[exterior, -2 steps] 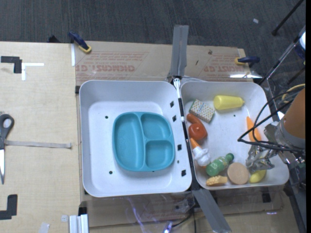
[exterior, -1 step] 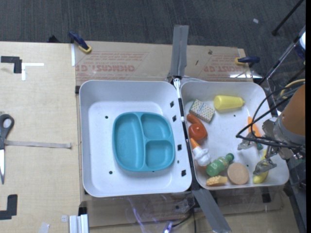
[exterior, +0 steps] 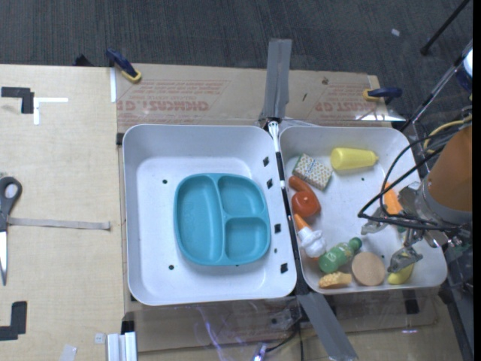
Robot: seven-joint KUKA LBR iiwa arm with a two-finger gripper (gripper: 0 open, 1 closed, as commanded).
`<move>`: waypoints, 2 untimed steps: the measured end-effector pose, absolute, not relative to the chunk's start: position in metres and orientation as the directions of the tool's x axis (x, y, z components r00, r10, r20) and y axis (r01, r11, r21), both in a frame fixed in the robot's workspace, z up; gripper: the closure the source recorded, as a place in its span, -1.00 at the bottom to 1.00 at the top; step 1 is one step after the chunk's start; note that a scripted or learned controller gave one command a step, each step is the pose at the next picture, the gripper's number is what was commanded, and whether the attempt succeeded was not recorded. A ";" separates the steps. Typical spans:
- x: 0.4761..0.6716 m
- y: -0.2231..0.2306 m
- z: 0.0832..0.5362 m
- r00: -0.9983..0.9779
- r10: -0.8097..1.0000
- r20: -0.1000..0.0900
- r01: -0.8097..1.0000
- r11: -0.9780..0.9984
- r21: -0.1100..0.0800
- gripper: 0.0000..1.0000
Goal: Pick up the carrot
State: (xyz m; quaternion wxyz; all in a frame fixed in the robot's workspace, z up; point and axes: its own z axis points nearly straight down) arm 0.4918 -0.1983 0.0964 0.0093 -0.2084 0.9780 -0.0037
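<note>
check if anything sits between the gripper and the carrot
No toy lies between them. The carrot lies by the right bin's right wall, close to the gripper, but black cables cross over it and hide part of it.

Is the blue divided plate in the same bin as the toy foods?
No. The blue divided plate lies alone in the left bin, while the toy foods lie in the right bin.

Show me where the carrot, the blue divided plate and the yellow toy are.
carrot [exterior: 391,201]: camera view, on its orange body at the right bin's right side.
blue divided plate [exterior: 197,216]: camera view, on its large left compartment.
yellow toy [exterior: 352,159]: camera view, on its middle.
</note>
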 end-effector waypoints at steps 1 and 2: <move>0.493 -0.178 0.096 -0.926 -0.376 -0.016 -0.376 0.926 -0.009 -1.00; 0.493 -0.214 0.096 -0.968 -0.250 -0.018 -0.250 0.968 -0.003 -1.00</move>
